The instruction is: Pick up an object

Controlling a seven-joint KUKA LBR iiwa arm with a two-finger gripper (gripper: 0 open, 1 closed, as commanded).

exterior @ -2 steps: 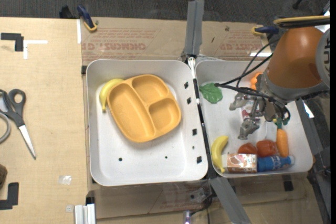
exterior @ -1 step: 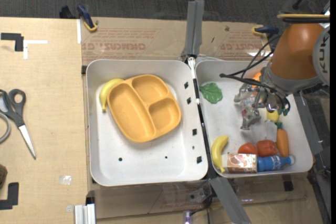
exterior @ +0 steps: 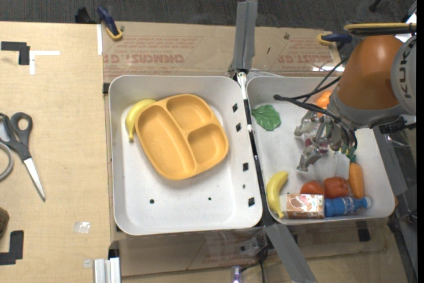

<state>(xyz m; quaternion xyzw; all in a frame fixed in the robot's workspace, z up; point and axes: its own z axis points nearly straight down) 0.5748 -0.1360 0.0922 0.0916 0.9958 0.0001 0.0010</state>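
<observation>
Toy food is lying along the near edge of the right bin: a banana, a small carton, a tomato, a blue bottle and a carrot, with a green leaf sitting apart toward the far wall. Hanging above the middle of that bin, the gripper is pointing down just beside the tomato and carrot, its fingers gripping nothing, though whether they are spread or closed cannot be told. Lying in the left bin are an orange divided plate and a second banana tucked against its far-left rim, while scissors are resting on the wooden surface well to the left.
</observation>
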